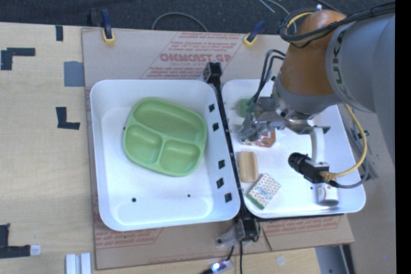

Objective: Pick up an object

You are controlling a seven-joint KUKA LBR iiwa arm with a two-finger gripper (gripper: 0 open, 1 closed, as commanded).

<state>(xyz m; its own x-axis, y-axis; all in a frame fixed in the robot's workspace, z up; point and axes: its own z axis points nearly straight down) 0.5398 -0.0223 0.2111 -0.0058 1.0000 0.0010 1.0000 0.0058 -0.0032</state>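
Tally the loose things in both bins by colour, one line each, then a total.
Green: 2, the divided plate in the left bin and a small green thing, partly hidden under the gripper
Tan: 1, the block
Green and white patterned: 1, the packet
Reddish brown: 1, a piece at the gripper
Total: 5

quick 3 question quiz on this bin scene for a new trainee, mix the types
1. True or false: the green tray lies in the left bin.
2. Which bin is the gripper over? A) left B) right C) neither
3. Fill in: the tan block lies just beside the ______ between the bins, with the patterned packet below it in the picture.

Key: 1 true; 2 B; 3 divider
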